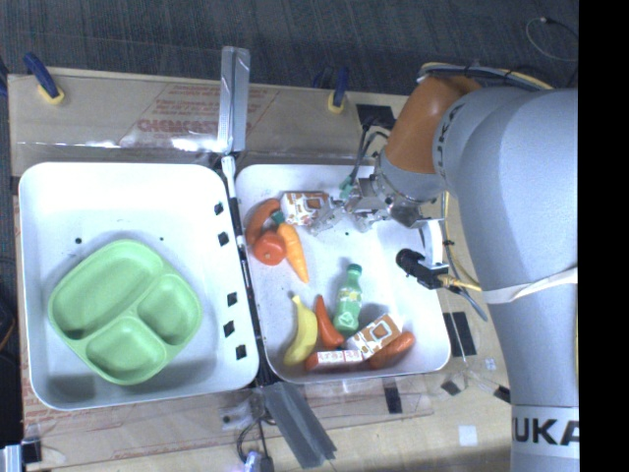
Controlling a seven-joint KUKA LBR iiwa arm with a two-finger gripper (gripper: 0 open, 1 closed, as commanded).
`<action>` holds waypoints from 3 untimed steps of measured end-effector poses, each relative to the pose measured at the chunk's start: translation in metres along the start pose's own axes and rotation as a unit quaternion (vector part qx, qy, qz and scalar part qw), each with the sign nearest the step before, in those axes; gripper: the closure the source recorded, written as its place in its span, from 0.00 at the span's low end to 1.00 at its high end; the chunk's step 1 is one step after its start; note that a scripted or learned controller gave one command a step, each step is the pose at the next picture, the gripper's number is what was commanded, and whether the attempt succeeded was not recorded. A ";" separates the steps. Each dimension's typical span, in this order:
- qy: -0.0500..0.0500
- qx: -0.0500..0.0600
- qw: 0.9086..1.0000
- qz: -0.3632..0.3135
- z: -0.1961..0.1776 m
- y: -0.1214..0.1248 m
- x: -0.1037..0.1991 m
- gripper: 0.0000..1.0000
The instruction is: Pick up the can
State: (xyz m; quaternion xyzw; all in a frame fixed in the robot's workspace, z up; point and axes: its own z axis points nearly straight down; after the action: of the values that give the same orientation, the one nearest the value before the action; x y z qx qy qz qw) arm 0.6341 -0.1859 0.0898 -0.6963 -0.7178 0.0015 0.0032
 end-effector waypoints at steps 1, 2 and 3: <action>0.006 0.025 0.990 0.142 0.006 0.012 -0.020 0.00; 0.002 0.029 0.978 0.205 0.006 0.009 -0.014 0.00; -0.003 0.018 0.930 0.367 0.002 0.000 -0.022 0.00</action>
State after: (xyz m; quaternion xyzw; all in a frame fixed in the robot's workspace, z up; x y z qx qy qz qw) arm 0.6345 -0.2075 0.0874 -0.9108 -0.4124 0.0172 0.0126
